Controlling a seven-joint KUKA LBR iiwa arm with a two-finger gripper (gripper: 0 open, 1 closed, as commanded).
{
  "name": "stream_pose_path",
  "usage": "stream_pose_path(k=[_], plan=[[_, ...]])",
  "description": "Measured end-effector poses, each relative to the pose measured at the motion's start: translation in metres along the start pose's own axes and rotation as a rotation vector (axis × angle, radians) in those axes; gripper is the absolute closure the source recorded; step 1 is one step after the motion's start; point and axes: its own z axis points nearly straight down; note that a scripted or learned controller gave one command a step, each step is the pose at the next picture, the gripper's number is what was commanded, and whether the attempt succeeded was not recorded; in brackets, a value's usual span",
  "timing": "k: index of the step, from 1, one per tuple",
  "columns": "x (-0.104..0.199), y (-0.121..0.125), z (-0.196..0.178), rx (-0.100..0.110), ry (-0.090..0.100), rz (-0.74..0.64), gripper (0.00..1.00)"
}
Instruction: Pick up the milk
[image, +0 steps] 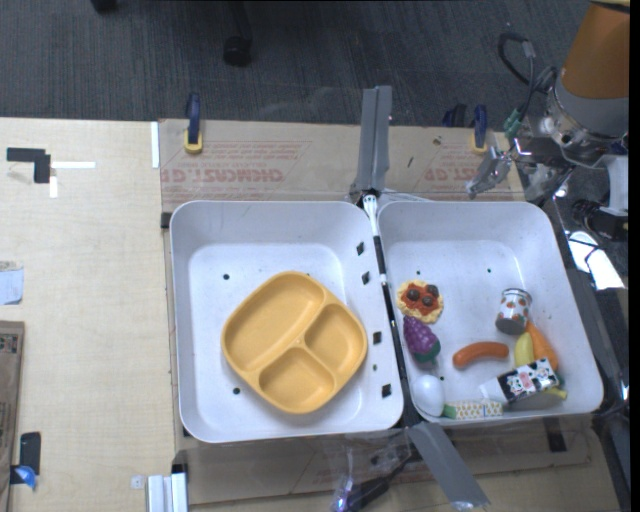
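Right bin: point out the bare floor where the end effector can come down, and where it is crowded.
Free: the right bin's far half, from its far wall down to the pizza toy and the small can. Crowded: the near right corner, where the milk carton touches the banana and carrot, the sausage close by.

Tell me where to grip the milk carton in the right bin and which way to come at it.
Grip the milk carton across its narrow width, coming from above. It lies on its side near the right bin's front right corner, its cow-patterned face up. A yellow piece and a carrot crowd its far side, so close the fingers across its front and back long edges, probably near the middle.
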Motion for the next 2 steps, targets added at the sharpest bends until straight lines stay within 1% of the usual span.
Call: stream_pose_path(k=[1,2], plan=[[0.078,-0.057,0.085,0.003,0.0,0.073,0.0],[0.166,-0.021,0.084,0.0,-0.001,0.03,0.0]])
